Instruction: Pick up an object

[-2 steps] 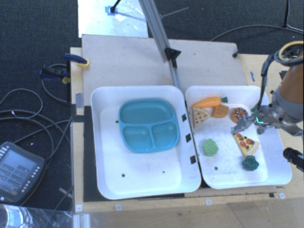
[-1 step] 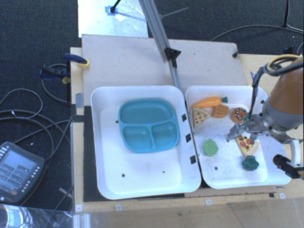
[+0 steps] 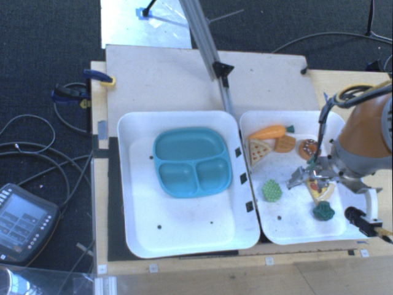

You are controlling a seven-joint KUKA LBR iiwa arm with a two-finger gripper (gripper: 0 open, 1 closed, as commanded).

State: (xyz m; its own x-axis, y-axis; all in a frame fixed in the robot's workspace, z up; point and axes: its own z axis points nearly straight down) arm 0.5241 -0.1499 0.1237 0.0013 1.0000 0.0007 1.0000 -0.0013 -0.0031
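Note:
The right bin (image 3: 279, 233) holds several toy foods: an orange carrot (image 3: 269, 131), a pizza slice (image 3: 258, 150), a brown piece (image 3: 285, 144), a red-brown doughnut (image 3: 307, 147), a light green vegetable (image 3: 272, 190) and a dark green one (image 3: 323, 211). My gripper (image 3: 314, 176) hangs low over the right half of this bin. It is directly above a yellow and red toy (image 3: 323, 192), which it partly hides. I cannot tell whether it touches that toy.
The left bin (image 3: 184, 235) carries a blue divided plate (image 3: 191, 161). A slanted metal pole (image 3: 202, 35) comes down to the back edge between the bins. Black clips (image 3: 244, 178) sit on the shared wall. Cables and a handheld pendant (image 3: 21, 220) lie on the floor at the left.

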